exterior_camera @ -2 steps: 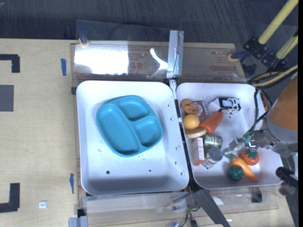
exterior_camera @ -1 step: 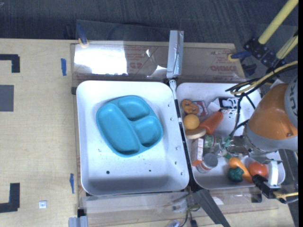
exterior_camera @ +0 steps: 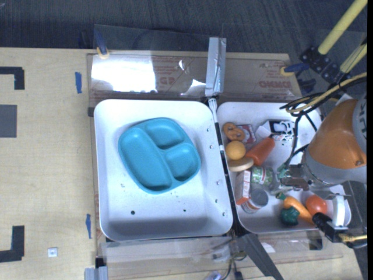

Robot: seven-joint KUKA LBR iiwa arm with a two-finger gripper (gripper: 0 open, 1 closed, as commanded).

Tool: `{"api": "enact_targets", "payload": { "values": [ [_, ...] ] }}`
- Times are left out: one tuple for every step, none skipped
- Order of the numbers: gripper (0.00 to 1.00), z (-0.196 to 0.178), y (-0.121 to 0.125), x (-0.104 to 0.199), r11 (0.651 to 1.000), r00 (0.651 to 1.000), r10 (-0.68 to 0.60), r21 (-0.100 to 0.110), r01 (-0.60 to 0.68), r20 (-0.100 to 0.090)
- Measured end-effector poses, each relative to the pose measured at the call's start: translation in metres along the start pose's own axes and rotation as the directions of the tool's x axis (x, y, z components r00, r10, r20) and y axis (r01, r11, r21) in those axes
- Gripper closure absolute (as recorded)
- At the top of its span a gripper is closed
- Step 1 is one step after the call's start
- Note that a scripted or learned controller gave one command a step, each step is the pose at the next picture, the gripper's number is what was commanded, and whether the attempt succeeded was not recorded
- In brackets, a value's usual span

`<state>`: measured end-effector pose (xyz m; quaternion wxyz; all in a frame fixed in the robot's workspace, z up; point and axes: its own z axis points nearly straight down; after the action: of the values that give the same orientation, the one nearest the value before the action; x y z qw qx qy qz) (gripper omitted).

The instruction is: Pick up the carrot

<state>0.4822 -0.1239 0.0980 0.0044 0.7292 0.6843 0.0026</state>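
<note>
My arm [exterior_camera: 341, 142] comes in from the right, grey with the orange band, and sits over the right-hand bin [exterior_camera: 303, 111] of the 2 white bins. My gripper [exterior_camera: 289, 177] hangs low over the middle of that bin's clutter, near a clear plastic bottle [exterior_camera: 256, 178] lying just to its left; from this angle I cannot tell how far my hand is open, nor whether it has hold of anything. The carrot [exterior_camera: 295, 203], orange with a dark green top [exterior_camera: 289, 216], lies near the front wall of the right bin, just below my gripper and tilted, green end toward the front. A red-orange tomato-like piece [exterior_camera: 316, 203] lies just beside it on the right. Further back in the same bin: a reddish-orange pepper-like piece [exterior_camera: 260, 150], a yellow ball-shaped fruit [exterior_camera: 235, 150] touching a pale beige piece [exterior_camera: 240, 164], and a packet with a pretzel picture [exterior_camera: 235, 132] near the back-left corner. A small grey-capped jar [exterior_camera: 257, 199] lies near the bottle. The left bin [exterior_camera: 116, 209] bears 1 blue divided plate [exterior_camera: 158, 153] with 3 compartments, set near its middle.
</note>
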Motion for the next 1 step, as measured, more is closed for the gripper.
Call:
{"api": "enact_targets", "payload": {
  "values": [
    [1.0, 0.0105, 0.0167, -0.0223, 0.986, 0.986, -0.168, 0.005, 0.168, -0.005]
  ]
}}
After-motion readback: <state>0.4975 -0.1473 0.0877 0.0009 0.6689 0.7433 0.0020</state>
